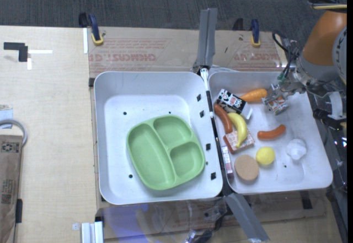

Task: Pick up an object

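Orange carrot (254, 94) lies beside my claw (277, 102), grip state unclear, at the right bin's (317, 142) far edge; next, descend.

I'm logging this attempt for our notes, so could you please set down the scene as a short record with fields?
left bin: holds a green divided plate
right bin: holds the loose items
near its left wall: sausage, banana, black-and-white carton
upper middle: carrot
centre: second sausage
front: lemon, round tan disc
right side: white crumpled item
gripper: low over the bin's upper right, beside the carrot
held object: none visibly between the fingers
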`<state>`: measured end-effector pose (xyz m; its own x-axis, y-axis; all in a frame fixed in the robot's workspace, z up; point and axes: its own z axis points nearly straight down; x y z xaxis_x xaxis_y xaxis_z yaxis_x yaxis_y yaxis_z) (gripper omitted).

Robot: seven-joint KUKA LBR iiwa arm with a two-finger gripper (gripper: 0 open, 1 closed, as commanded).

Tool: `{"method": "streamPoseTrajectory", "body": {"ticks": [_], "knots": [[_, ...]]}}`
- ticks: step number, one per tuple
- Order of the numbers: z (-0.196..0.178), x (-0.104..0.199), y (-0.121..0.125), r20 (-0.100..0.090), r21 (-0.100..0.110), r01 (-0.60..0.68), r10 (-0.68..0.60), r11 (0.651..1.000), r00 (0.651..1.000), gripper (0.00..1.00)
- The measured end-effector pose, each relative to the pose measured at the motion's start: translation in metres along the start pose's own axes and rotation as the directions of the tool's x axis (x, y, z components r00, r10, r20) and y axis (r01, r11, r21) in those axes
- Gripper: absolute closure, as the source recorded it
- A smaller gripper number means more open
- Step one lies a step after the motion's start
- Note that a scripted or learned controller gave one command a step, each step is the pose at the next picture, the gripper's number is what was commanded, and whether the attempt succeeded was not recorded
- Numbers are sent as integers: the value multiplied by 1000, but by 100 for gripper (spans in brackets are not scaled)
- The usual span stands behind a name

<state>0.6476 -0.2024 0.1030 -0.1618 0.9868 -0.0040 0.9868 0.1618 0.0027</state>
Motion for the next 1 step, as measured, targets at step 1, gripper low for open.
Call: {"method": "streamPoseTrajectory", "body": {"ticks": [1], "knots": [[-86, 15, -16, -2, 3, -172, 172, 985, 985, 100]]}}
